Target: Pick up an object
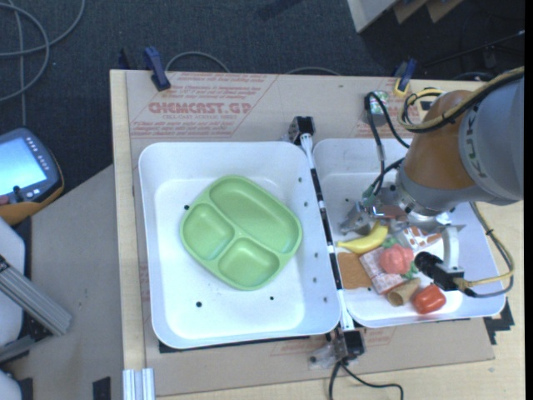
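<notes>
Banana (364, 241), the yellow toy fruit, lies in the right bin (350, 161) near that bin's left wall, just beside the hand (372, 209), and looks the likeliest thing to be picked. Its long axis runs at a slant, from lower left up to the right, with the upper tip pointing toward the arm's wrist and the lower tip toward the divider between the 2 bins. It rests flat, so a grasp across its narrow width would suit better than one along its length.

The other pieces crowd close below it: a pink-red fruit (396, 258), a brown flat piece (353, 271), a red tomato-like piece (429, 299) and a small tan piece (402, 291). That crowding is probably why the arm (466, 152) comes down over the bin's upper part, where the floor is barer.

The hand sits low inside the right bin, above the banana; I cannot tell how its grip stands, since cables and the wrist clutter it. Nothing is visibly held.

The left bin (158, 173) holds a green divided plate (241, 232) with 3 compartments, well apart from the arm.
</notes>
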